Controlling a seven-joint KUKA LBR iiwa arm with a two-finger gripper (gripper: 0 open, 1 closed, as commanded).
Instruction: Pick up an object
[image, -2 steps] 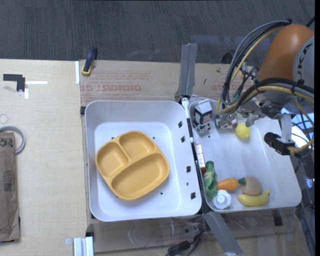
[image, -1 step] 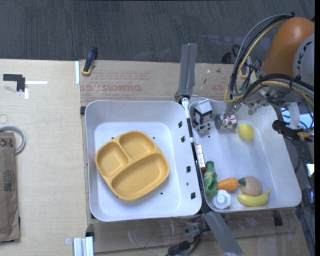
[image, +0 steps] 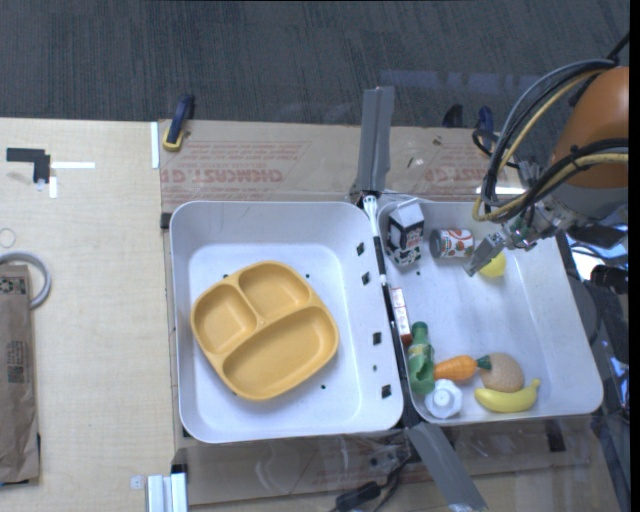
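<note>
My gripper (image: 487, 260) hangs over the back of the right bin (image: 560, 330), reaching in from the upper right. A small yellow object (image: 493, 265) sits between its fingers (image: 478, 254), and they are shut on it. Just left of it lie a small red and white can (image: 453, 243) and a white carton with a dark face (image: 405, 230). At the bin's front are a green bottle (image: 419, 357) with a white cap (image: 444, 400), a carrot (image: 458, 367), a tan bun (image: 504, 372) and a banana (image: 508, 398).
The left bin (image: 200, 400) holds a yellow divided plate (image: 265, 328). A grey divider bar (image: 376, 140) rises between the bins at the back. Cables (image: 530, 110) loop above the wrist. A brown bag (image: 17, 380) lies at the bench's left edge.
</note>
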